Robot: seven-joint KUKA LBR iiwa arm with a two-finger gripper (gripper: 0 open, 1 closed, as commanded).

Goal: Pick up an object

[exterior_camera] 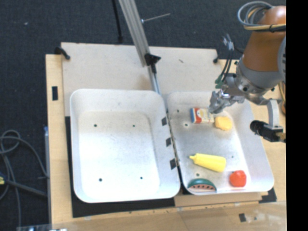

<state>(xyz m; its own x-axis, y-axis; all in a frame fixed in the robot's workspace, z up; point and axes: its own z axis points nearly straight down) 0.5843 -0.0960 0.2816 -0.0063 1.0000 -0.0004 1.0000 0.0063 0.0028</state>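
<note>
My gripper point(216, 106) hangs over the far part of the right bin point(255, 143), just above and between a small white carton with a red and blue end point(199, 115) and a yellow lump point(223, 123). Nothing shows between its fingers. A yellow bottle point(209, 161) lies on its side lower in the same bin. A red tomato-like ball point(237, 178) sits near the front right corner, and a watermelon slice point(202, 186) rests against the front rim.
The left bin point(82, 129) stands beside the right one, sharing a middle rim with black clips point(169, 141). A slanted metal pole point(137, 30) rises behind the bins. Cables lie on the dark floor at left.
</note>
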